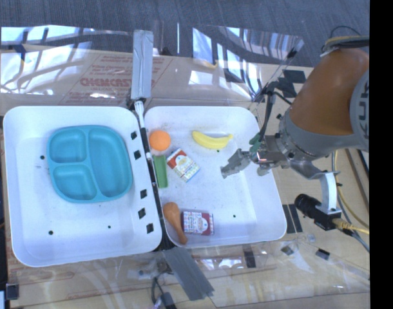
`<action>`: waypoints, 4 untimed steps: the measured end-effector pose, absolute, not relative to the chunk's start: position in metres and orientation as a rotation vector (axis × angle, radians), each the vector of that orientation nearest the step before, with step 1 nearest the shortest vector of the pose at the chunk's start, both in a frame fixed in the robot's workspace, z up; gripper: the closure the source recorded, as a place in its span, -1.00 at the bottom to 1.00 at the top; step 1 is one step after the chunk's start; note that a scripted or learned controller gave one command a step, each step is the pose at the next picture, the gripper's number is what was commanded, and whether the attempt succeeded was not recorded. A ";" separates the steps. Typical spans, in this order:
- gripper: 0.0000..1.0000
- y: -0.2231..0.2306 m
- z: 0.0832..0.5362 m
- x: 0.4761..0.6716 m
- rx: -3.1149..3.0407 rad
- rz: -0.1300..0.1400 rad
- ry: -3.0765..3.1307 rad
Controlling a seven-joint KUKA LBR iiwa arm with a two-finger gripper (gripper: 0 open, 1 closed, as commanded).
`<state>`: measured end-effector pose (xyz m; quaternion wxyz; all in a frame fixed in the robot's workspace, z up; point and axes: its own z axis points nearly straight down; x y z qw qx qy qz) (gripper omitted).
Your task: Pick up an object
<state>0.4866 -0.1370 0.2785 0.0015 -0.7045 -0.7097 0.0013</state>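
Several objects lie in the right bin (264, 205), and the pincer (234, 164) hovers beside the banana (212, 139); its state I cannot tell. I judge this the approach step; next it must descend on one object.

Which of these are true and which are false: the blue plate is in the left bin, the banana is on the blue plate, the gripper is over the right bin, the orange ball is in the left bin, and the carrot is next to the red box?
1. The blue plate lies in the left bin. True.
2. The banana lies on the blue plate. False: it lies on the floor of the right bin, near its far side.
3. The gripper is over the right bin. True.
4. The orange ball is in the left bin. False: it is in the right bin, by the wall between the bins.
5. The carrot lies next to the red box. True.
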 end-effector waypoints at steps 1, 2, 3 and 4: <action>-1.00 -0.099 0.191 0.545 -2.221 0.009 -2.213; -1.00 -0.100 0.094 0.591 -1.984 0.006 -2.428; 1.00 -0.100 0.105 0.591 -1.981 0.006 -2.430; 1.00 -0.053 0.209 0.585 -2.050 0.001 -2.380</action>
